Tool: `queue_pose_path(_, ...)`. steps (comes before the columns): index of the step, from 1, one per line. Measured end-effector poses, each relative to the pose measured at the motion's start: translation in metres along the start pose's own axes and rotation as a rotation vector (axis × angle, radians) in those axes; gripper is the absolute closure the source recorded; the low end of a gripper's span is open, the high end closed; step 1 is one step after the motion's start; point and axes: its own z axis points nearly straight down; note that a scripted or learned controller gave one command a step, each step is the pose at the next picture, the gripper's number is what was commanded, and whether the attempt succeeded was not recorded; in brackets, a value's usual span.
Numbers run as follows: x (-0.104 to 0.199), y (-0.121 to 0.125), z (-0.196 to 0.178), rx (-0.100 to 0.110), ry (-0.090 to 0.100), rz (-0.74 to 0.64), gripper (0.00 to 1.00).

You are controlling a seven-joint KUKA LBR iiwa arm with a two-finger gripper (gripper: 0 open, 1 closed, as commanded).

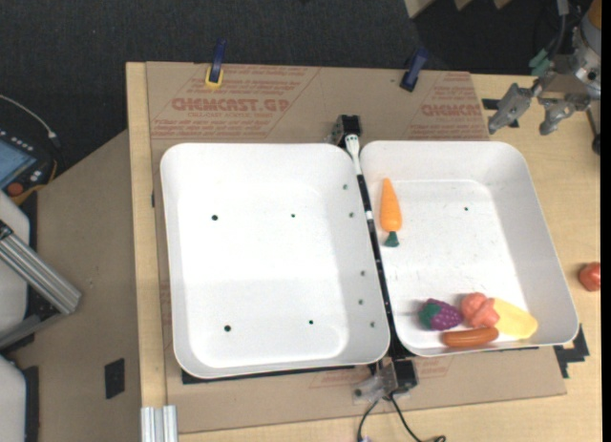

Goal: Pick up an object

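Note:
My gripper hangs above the bench at the far right, just beyond the back right corner of the right bin. Its two fingers are spread apart with nothing between them. An orange carrot with a green stem lies near the right bin's left wall. In that bin's front right corner sit a purple grape bunch, a pink-orange toy, a yellow piece and a red-orange sausage, packed close together.
The left bin lies beside the right one, joined along a black hinge strip. Both rest on a cardboard sheet held by two clamps at the back. A small orange object lies on the bench right of the right bin.

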Motion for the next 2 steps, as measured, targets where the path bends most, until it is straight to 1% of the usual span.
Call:
queue_pose_path(1, 0.066, -0.006, -0.15, -0.017, -0.003, -0.007, 0.0)
queue_pose_path(2, 0.132, -0.008, -0.275, -0.019, -0.001, -0.008, 0.0)
